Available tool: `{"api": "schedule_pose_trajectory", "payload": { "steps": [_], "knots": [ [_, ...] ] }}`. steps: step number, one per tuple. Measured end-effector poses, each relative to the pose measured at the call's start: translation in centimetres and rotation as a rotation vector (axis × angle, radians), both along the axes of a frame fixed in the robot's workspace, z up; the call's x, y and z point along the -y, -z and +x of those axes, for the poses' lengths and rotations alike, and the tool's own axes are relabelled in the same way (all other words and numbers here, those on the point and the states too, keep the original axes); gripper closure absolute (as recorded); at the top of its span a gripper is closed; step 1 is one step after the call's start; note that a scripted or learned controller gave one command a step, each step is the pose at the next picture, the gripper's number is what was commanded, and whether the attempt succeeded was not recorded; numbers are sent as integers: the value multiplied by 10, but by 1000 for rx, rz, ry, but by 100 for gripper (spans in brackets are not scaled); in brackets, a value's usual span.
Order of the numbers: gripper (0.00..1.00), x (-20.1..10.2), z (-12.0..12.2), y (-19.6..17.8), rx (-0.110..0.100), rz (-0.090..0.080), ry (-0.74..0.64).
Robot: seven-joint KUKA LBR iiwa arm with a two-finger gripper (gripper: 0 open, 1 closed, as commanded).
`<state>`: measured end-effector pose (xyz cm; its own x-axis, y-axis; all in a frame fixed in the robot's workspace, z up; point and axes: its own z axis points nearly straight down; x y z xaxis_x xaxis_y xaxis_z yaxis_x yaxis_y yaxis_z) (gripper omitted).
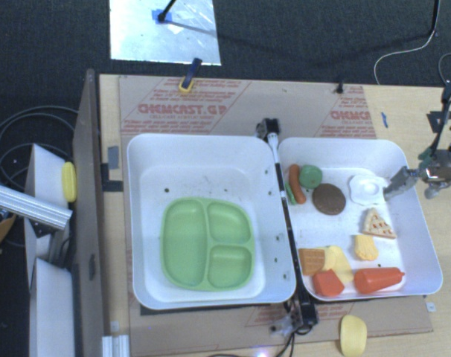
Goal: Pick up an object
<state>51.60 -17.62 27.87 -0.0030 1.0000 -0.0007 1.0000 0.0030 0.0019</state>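
While the counter (404, 110) is carrying both bins, you are looking at a green divided tray (208, 242) in the left bin (158, 162), toy food in the right bin (419, 222), and the gripper (400, 181) hovering near the white egg (365, 188). I cannot tell its grip; nothing looks held. Next, you are descending on one piece.

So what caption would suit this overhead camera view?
Gripper at the right bin of toy food; green divided tray in the left bin.
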Motion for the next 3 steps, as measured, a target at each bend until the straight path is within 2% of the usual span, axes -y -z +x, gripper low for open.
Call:
{"api": "schedule_pose_trajectory", "payload": {
  "steps": [1,2,3],
  "knots": [
    [0,-25,58,110,-7,3,-5],
    [0,-3,10,157,-8,2,5],
    [0,-3,1,189,18,-10,3]
  ]
}}
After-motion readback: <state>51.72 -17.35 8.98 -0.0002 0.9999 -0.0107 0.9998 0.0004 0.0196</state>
